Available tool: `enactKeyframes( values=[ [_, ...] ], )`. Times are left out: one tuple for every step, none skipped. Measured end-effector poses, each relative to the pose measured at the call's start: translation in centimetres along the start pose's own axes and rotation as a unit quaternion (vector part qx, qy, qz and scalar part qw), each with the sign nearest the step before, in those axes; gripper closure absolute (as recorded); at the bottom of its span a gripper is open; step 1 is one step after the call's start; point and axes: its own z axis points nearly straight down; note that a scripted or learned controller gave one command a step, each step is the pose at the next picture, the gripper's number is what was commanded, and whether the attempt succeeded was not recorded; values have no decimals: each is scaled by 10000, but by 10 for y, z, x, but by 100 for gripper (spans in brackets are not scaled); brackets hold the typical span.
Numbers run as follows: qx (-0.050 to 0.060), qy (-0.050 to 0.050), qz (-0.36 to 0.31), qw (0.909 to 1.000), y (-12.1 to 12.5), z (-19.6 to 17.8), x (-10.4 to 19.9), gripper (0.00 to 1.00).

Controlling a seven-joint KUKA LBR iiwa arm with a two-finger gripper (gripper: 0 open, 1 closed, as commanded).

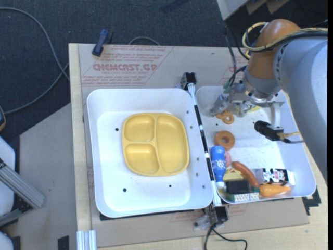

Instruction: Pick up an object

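Observation:
My gripper (227, 110) hangs over the far left part of the right bin (299, 158). A small brown ring (226, 118) lies right at its tip; whether it is held or just resting on the bin floor I cannot tell. A larger tan doughnut (225, 139) lies a little nearer the front. Along the bin's front stand a blue bottle (217, 160), an orange sausage-shaped piece (244, 172), a black box (237, 186), an orange carrot (273, 190) and a white and black packet (276, 176).
The left bin (104, 119) holds a yellow divided plate (155, 143). A black clip (189, 79) sits at the far end of the wall between the bins. A blue object (101, 41) lies on the bench's far left corner.

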Motion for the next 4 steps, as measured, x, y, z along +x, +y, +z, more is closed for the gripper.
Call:
enactKeyframes(
  values=[
    [-11, -19, 7, 10000, 0, 0, 7, 0],
    [-12, -16, 4, 10000, 0, 0, 6, 0],
    [-12, -19, 6, 10000, 0, 0, 7, 0],
    [-14, -19, 5, 10000, 0, 0, 9, 0]
  ],
)
